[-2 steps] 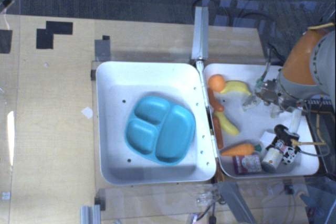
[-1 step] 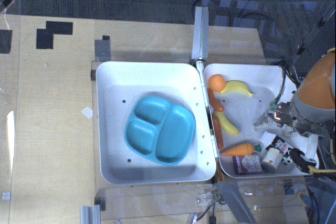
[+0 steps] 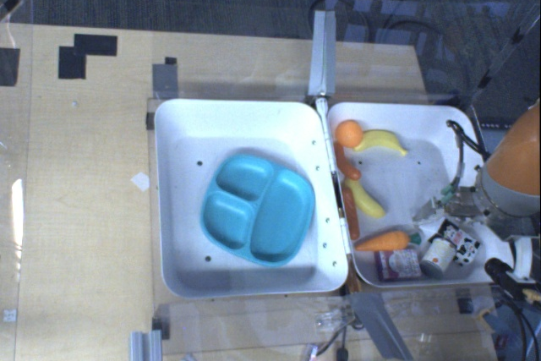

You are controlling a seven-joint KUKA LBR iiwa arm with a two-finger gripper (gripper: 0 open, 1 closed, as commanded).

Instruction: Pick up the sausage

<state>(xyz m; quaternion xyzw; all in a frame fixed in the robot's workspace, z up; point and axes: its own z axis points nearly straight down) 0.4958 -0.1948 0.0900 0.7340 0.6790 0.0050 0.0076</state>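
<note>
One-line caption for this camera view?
Arm at right bin holding sausage, carrot, bananas; blue plate in left bin.

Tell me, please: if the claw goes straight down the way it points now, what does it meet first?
The claw hangs over the right bin, pointing down. Straight below it is probably the small white can or bare bin floor; depth is unclear. The sausage lies apart, along the bin's left wall.

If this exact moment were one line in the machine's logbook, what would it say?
pincer: over right bin, near its right side | sausage: along bin's left wall, untouched | blue tray: in left bin
</note>
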